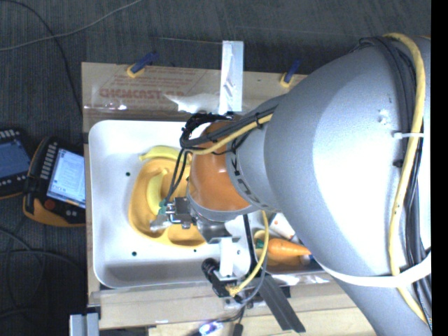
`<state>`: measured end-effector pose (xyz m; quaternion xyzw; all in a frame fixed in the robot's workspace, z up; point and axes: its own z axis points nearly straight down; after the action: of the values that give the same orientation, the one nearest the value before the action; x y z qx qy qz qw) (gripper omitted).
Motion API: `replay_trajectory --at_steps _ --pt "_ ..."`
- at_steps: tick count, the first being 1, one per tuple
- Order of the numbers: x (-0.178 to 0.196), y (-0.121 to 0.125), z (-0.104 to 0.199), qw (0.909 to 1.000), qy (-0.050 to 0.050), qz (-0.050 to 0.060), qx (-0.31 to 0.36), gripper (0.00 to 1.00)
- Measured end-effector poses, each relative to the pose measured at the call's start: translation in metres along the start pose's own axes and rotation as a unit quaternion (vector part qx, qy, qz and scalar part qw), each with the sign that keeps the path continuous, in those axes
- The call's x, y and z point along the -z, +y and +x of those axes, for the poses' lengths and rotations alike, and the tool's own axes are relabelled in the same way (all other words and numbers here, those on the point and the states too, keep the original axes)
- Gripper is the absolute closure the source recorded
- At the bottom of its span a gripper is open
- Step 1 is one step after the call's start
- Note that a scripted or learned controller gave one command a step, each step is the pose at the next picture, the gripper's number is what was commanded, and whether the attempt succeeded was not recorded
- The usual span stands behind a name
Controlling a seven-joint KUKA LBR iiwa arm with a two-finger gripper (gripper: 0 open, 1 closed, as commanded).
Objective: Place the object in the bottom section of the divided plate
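Gripper hardware is hanging low over the yellow divided plate at centre left of the frame, though the wrist is covering the fingers, so whether they are spread, closed or gripping anything cannot be told. That plate is sitting inside the left white bin, with a yellow banana-shaped piece lying along its upper rim; which item counts as the object to be placed is not clear from this angle. Just right of the gripper, an orange carrot is poking out from beneath the arm, near the lower middle of the frame. Above the wrist, the orange band is glowing under a tangle of black and yellow cables. Filling the right half of the frame, the grey arm is looming over the bench. At far left, on the dark carpet, a handheld pendant is lying with its screen lit.
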<state>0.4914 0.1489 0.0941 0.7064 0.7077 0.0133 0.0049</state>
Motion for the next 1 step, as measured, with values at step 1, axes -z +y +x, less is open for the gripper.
replay_trajectory --at_steps 1 --pt "-0.0016 0.0193 0.0207 0.9998 -0.003 0.006 -0.017 0.00"
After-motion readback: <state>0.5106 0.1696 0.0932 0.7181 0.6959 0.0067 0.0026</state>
